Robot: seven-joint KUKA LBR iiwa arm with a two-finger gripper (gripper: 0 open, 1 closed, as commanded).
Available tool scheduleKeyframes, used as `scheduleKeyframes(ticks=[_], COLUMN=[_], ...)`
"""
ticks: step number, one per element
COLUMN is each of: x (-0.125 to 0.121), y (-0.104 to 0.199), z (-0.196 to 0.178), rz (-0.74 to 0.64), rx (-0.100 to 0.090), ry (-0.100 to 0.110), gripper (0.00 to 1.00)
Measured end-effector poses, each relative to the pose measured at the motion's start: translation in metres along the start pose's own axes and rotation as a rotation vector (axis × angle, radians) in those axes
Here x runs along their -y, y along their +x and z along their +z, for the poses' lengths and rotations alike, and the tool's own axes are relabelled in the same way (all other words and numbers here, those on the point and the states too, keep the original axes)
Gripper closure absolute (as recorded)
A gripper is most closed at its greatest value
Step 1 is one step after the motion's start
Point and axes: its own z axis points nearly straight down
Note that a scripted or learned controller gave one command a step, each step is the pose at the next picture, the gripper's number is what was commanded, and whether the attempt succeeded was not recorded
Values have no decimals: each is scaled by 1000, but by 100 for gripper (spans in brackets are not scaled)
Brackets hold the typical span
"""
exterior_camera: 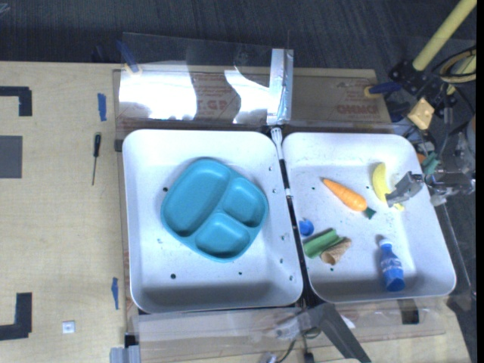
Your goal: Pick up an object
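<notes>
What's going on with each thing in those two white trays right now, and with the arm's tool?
Blue divided plate: right way up in the left bin.
Carrot: lying flat in the right bin, untouched.
Banana: lying beside the tool.
Blue bottle: lying on its side.
Green piece: lying flat.
Tool: low at the right bin's far right, holding nothing visible.

At the right edge of the frame, the gripper point(403, 190) looks grey and metallic, blocky in shape, backed by dark hardware and what may be cables, blurred.
</notes>
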Motion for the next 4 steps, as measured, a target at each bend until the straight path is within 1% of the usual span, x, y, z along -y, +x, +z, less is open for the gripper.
scheduleKeyframes(ticks=[1,2,3,4], x=[-54,-81,-82,-84], y=[39,35,35,110], z=[93,171,160,71], rz=[-118,-3,-1,-47], rx=[-2,1,1,-1], ry=[7,-6,-10,-7], gripper=[0,0,100,100])
